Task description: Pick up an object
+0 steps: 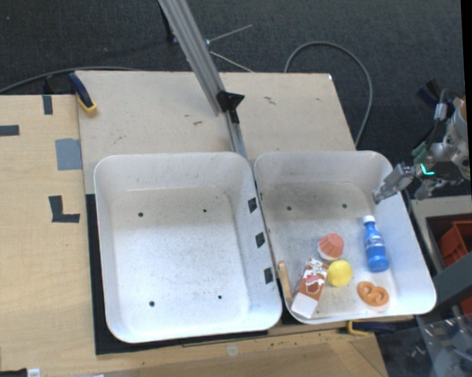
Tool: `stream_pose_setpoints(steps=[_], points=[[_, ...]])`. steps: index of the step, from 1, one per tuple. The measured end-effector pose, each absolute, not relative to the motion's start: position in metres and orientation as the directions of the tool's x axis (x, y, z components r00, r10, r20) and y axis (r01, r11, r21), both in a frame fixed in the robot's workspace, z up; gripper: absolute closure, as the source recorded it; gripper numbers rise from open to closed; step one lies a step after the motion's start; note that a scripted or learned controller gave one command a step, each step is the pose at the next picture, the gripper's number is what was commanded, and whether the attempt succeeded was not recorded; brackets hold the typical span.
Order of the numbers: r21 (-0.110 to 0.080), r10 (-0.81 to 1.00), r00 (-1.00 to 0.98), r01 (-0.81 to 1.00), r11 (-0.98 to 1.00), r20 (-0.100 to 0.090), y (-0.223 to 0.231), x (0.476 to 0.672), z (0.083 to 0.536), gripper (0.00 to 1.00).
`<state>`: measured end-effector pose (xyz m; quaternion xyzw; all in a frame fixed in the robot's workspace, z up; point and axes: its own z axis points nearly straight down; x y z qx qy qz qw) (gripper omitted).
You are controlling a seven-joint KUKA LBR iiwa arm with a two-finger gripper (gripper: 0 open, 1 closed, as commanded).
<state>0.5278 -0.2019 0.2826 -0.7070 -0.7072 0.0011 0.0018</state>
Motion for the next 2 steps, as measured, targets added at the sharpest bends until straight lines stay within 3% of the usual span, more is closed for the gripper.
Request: stream_pose_setpoints(steps=[1, 2], points=[[-0.001, 1.0, -0.002, 1.0, 0.002, 0.0, -0.202, 0.529, 0.284, 0.0], [-0.007, 1.0, -0.001, 1.0, 0.001, 0.001, -0.193, 0.534, 0.228, 0.0]])
